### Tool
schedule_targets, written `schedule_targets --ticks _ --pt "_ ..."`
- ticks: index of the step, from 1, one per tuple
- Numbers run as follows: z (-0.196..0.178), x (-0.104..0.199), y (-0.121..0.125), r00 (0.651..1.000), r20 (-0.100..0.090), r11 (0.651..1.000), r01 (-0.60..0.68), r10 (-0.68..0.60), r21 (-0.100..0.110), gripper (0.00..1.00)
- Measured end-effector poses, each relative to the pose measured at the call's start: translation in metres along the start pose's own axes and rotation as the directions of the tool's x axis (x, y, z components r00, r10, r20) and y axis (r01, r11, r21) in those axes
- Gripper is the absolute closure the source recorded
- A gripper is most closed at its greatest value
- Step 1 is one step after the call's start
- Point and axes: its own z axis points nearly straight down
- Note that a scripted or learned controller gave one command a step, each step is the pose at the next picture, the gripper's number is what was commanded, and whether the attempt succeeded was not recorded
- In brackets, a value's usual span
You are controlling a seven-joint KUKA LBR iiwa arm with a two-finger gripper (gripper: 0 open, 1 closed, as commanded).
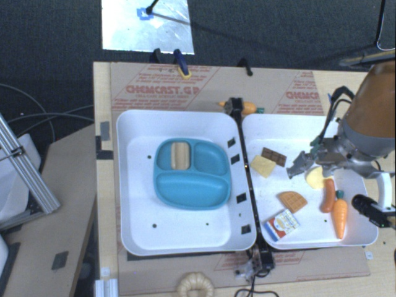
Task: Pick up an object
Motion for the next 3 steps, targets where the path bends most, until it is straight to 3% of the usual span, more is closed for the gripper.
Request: schedule_targets --ticks 1,3 --pt "-0.006 0.0 0.002 1.0 0.001 1.0 0.003 -0.003 -0.013 0.0" --pt "0.108 0.007 0.002 1.0 0.0 1.0 0.0 0.0 -0.008 0.0"
